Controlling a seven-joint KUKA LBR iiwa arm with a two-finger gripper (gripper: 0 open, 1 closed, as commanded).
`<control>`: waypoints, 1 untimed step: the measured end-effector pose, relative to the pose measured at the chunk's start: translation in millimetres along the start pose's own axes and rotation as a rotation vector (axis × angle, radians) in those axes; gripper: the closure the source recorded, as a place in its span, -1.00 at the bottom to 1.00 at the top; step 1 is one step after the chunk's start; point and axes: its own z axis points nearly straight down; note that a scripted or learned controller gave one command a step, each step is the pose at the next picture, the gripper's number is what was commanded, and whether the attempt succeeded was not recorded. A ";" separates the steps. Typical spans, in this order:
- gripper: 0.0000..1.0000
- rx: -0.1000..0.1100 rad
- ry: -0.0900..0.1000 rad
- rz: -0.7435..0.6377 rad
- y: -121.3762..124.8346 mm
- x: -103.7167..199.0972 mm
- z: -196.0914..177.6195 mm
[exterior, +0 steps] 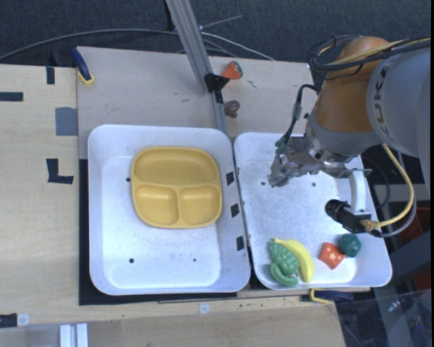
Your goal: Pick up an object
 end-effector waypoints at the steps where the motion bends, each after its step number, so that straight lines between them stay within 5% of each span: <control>1: 1.00 -0.001 0.000 0.001 24.6 49.9 -1.5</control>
